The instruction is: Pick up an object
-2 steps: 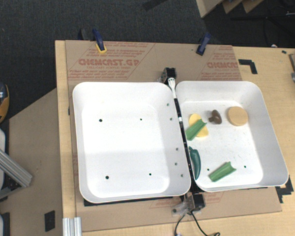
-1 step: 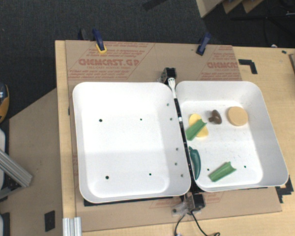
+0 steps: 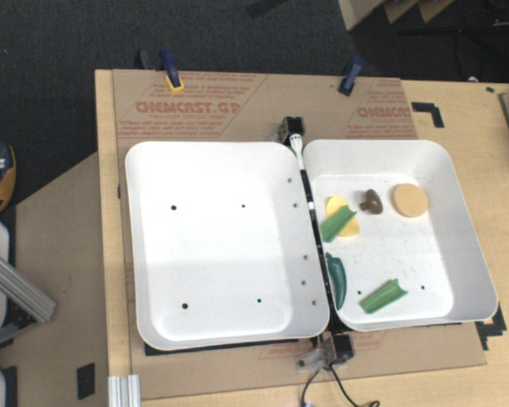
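Right bin (image 3: 458,227): tan disc (image 3: 409,200) near the far wall, small brown lump (image 3: 371,201) just beside it. Green strip (image 3: 338,223) lies across yellow piece (image 3: 333,204). Dark green curved piece (image 3: 335,278) by the left wall; green block (image 3: 382,296) near the front. Left bin (image 3: 208,244) adjoins it.

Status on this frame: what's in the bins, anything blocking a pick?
Right white bin: round tan disc, small brown lump, green strip on yellow piece, dark green pod, green block. All unobstructed.
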You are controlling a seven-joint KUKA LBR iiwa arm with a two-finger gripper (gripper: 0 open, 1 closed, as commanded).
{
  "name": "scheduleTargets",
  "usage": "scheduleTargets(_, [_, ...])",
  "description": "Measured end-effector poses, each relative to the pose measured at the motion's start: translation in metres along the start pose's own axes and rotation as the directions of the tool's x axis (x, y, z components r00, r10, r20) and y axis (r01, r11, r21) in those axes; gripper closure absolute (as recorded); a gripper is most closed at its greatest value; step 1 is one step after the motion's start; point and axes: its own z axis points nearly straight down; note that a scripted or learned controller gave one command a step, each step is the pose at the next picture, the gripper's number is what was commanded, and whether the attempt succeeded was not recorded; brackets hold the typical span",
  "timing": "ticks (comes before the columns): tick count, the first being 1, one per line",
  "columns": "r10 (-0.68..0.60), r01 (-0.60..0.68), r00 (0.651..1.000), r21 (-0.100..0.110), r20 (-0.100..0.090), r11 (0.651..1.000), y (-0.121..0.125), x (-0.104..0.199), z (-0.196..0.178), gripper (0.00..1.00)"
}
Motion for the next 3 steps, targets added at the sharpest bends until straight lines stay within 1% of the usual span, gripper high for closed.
scheduleTargets(2, [-0.006,0.006,1.0,0.002,-0.003,1.0,0.002,0.076,-0.026,1.0])
scheduleTargets(3, [-0.006,0.006,1.0,0.008,-0.006,1.0,0.002,0.118,-0.026,1.0])
